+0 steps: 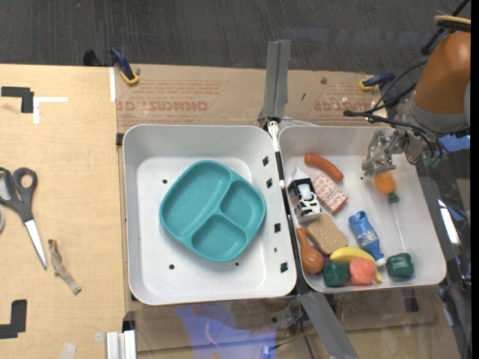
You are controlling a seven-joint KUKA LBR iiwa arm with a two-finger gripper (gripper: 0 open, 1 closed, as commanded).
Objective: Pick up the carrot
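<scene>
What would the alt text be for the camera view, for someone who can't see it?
The robot's end effector hovers over the right bin, just above a small orange carrot. That bin also holds toy food: a sausage, a banana, a blue bottle. The left bin holds a teal divided plate.

Not much I can actually read from my feed. The cardboard sheet (224, 96) lying behind the bins, up at 12 o'clock, has red lettering printed on it, but it's upside down from my angle and too blurry to spell out. The little black-and-white carton (304, 199) in the right bin (430, 223) has markings too, also too small to read.
</scene>
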